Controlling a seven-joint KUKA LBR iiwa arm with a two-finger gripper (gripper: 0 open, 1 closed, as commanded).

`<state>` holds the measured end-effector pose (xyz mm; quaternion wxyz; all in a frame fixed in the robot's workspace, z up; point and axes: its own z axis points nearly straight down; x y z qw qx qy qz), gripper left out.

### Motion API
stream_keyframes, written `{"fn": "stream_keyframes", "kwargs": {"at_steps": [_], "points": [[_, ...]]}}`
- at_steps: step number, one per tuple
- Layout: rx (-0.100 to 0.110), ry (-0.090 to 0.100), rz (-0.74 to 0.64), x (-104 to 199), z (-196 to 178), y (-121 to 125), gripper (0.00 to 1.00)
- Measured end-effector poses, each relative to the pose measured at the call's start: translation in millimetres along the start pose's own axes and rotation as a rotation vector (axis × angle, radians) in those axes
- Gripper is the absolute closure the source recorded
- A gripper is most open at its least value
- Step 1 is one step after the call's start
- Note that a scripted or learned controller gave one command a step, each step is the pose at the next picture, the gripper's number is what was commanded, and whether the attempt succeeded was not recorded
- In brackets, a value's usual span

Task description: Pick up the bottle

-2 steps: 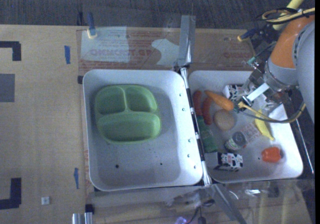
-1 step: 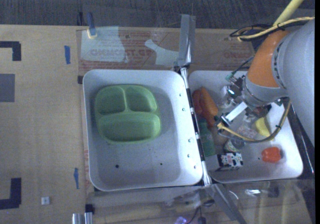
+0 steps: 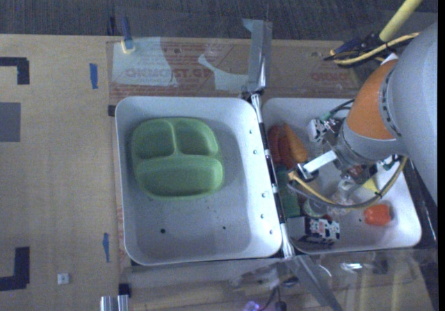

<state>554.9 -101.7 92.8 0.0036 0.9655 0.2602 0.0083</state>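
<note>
One gripper (image 3: 338, 184) hangs low over the middle of the right bin (image 3: 407, 236), at the end of the grey arm with its orange band (image 3: 366, 109); wrist hardware and looping yellow cables (image 3: 327, 196) crowd it, so whether it is spread or pressed together cannot be told. Directly beneath it lies a pale, translucent shape that looks like the bottle (image 3: 345, 197), touching or nearly touching the tool, though nothing shows it being gripped. Just beside it, toward the bin's near right corner, sits a small orange object (image 3: 377, 214). A black-and-white item (image 3: 322, 227) lies near the front wall, and two reddish-orange pieces (image 3: 287, 144) rest against the bin's left side. Across the divider, the left bin (image 3: 201, 233) holds a green sectioned tray (image 3: 177, 156) in its far half. Both bins rest on the wooden bench (image 3: 55, 184).
</note>
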Motion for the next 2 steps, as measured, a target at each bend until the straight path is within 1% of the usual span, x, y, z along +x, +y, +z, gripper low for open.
{"fn": "stream_keyframes", "kwargs": {"at_steps": [1,2], "points": [[0.001,-0.001,0.269,-64.5,0.3,-5.7,0.0],[0.014,-0.014,0.087,-70.8,-11.6,-15.5,0.0]]}}
